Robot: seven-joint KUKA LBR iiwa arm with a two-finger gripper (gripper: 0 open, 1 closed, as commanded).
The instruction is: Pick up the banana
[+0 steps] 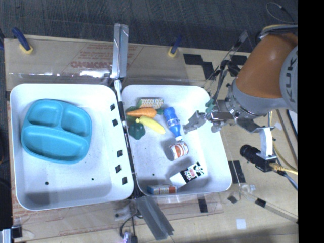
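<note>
One grey arm of mine reaches from the right; my pincer [203, 122] hangs released, fingers spread, over the right white bin [215, 161], apart from the small yellow banana [152, 125].

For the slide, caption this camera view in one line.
Gripper hovers over the right bin, right of the blue bottle; the banana lies untouched beside the carrot.

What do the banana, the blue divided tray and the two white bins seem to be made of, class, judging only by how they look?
Banana: probably moulded plastic, a toy; even, unblemished yellow with a smooth surface.
Blue divided tray: likely plastic; one uniform blue, rounded moulded compartments, soft sheen.
White bins: apparently thin plastic, though the look leaves it open; smooth white walls with rounded corners.
</note>
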